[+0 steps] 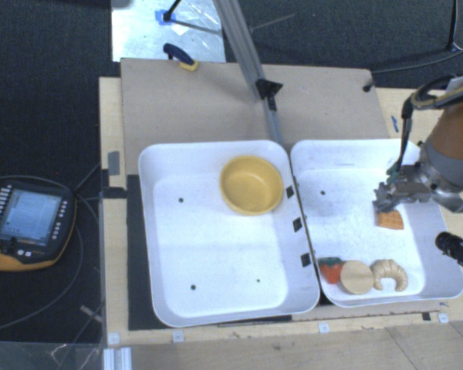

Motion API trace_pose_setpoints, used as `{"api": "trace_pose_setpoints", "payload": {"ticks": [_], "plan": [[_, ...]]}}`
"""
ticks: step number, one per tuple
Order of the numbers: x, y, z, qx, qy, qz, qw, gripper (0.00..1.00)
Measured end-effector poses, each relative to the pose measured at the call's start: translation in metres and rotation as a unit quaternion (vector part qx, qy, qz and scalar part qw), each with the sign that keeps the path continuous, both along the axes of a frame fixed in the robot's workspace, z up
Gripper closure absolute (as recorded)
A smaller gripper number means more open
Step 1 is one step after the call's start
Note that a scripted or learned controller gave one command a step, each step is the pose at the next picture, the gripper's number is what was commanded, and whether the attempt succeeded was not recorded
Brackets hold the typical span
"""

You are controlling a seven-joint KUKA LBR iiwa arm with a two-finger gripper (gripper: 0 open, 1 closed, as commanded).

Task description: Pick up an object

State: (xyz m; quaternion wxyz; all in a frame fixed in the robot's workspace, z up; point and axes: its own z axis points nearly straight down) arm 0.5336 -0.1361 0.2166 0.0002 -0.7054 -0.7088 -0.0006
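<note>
My gripper reaches in from the right over the right bin. It hangs just above a small orange wedge-shaped piece near the bin's right side, and partly covers its top edge. Along the front of the right bin lie a red and green vegetable piece, a round tan disc and a croissant. A yellow bowl sits at the back right of the left bin.
A slanted metal pole with a black clamp crosses the board behind the bins. A teach pendant lies on the floor at the left. A black fitting sticks out by the right bin's right rim.
</note>
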Motion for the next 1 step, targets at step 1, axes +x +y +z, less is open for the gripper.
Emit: {"api": "trace_pose_setpoints", "payload": {"ticks": [1], "plan": [[0.0158, 0.0523, 0.0046, 0.0000, 0.000, 0.000, 1.0000, 1.00]]}}
